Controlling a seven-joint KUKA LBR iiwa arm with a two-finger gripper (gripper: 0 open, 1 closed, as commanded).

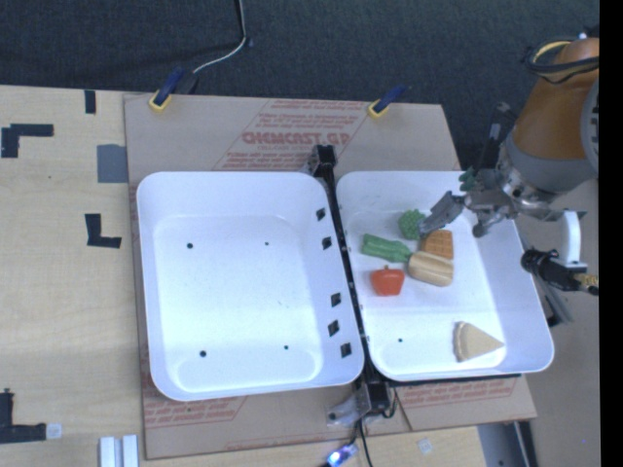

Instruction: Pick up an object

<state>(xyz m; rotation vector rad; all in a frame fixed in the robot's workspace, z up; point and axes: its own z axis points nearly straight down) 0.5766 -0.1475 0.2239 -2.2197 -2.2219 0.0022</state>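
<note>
Your grey arm with its orange band (565, 61) reaches in from the right and leans down over the right-hand shallow white bin (516, 343), its wrist hanging above the bin's upper right corner. The pincer (461, 217) slants down and to the left, its two dark fingers spread apart, one finger (443, 209) pointing at the cluster of toys, nothing between them.

In that bin, just below and left of the pincer, you see a small green leafy toy (410, 223) beside an orange ridged block (438, 243), which touches a tan bread-roll shape (430, 268). A long green pod-like piece (385, 247) lies to their left, and a red pepper-shaped toy (387, 280) sits just under it. A beige wedge (474, 341) rests well apart, near the bin's lower right corner.

The left-hand shallow white bin (156, 202) sits touching its neighbour along a black clipped seam. Both rest on a brown cardboard sheet (282, 139) (red printing across its top) held by two yellow-and-blue clamps (165, 89) on the pale wooden tabletop (58, 290), which bears black tape marks. Dark carpet (389, 27) lies beyond, crossed by a white cable (232, 27).
</note>
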